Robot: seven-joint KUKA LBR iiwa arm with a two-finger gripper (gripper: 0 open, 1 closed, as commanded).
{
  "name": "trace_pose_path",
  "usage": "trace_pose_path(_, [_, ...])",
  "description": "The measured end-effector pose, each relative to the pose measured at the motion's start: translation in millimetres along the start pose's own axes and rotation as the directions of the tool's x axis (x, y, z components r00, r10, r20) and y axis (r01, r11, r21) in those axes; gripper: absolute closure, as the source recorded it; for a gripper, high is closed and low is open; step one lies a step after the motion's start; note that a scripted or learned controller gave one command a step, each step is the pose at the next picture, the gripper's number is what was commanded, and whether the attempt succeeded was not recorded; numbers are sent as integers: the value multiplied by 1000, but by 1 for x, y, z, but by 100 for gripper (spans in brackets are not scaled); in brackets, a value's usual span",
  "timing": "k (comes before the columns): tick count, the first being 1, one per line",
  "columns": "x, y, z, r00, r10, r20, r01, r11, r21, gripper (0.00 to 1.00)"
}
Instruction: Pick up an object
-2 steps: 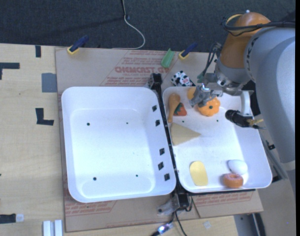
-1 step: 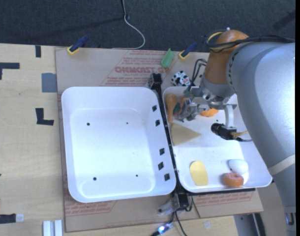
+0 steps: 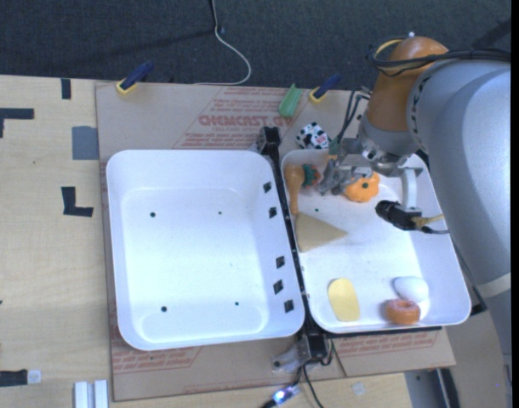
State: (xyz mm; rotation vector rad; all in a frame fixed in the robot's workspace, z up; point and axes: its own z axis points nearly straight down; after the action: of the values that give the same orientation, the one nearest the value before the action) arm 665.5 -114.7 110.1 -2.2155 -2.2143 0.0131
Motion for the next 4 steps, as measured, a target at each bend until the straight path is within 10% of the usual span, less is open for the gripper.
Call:
trace_pose_path(1, [0,0,0,1000,-1,1,1,1000,0,0])
trace_pose_path(2, [-74,-27,27,1000,4,3,-4,1000,-10,0])
trace_pose_path(4, [-24,4,23,1000,1,14,-1,1000,-19,0])
